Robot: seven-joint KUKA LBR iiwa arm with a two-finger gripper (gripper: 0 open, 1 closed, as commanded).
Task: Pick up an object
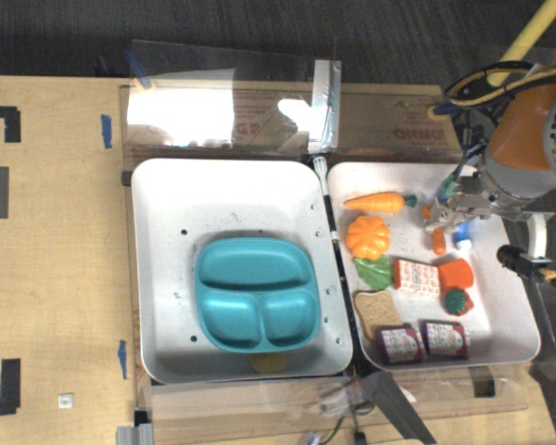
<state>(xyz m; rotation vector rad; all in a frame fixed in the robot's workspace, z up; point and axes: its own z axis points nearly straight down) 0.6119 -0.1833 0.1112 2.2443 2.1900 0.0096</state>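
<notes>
My gripper hangs over the right bin near its upper right corner; its fingertips blur into small orange and blue bits, so whether it grips anything I cannot tell. My arm is cut off at the edge. The left bin carries a teal divided tray. Both bins sit on a tan bench. The carrot, orange and green-tipped, lies left of my gripper, above a small pumpkin.
</notes>
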